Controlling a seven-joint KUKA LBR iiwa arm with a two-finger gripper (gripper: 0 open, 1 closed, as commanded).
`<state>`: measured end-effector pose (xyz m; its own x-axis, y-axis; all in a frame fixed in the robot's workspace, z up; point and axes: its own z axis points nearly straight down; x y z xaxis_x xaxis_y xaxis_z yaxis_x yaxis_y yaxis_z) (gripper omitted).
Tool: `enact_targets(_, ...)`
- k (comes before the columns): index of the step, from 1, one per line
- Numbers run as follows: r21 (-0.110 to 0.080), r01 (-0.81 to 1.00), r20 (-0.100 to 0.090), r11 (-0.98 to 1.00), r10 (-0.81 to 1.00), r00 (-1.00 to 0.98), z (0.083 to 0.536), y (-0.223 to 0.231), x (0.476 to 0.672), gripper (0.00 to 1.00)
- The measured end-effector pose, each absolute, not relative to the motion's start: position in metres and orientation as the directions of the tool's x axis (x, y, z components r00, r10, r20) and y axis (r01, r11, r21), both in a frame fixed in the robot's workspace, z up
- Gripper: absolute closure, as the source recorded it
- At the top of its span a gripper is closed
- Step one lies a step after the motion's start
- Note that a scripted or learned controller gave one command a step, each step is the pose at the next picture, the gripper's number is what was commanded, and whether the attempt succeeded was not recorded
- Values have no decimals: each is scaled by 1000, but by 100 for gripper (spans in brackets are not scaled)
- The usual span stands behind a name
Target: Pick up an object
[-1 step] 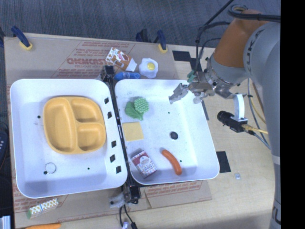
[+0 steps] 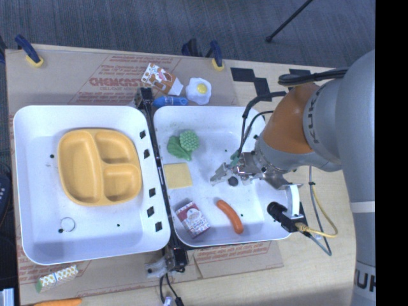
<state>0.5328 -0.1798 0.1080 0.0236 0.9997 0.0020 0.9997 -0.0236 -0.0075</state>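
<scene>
Your gripper (image 2: 220, 174) hangs over the right bin (image 2: 210, 115); I cannot tell its state. The sausage (image 2: 230, 215) lies just below and slightly right of it, long axis running diagonally down-right.

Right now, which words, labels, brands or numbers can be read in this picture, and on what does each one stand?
"CHEMCAST": red print on the cardboard sheet behind the left bin; this reading is uncertain, and the lines under it are too blurred.
Small red packet in the right bin: label too small to read.
Carton behind the bins: print too blurred to read.
</scene>
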Motion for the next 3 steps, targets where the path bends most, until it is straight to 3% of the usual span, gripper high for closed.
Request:
enact_targets(1,-4,988,3,157,988,-157,91,-166,476,0)
enact_targets(2,-4,987,3,161,987,-161,101,-166,477,100)
enact_targets(3,-1,929,1,370,929,-370,192,-90,486,100)
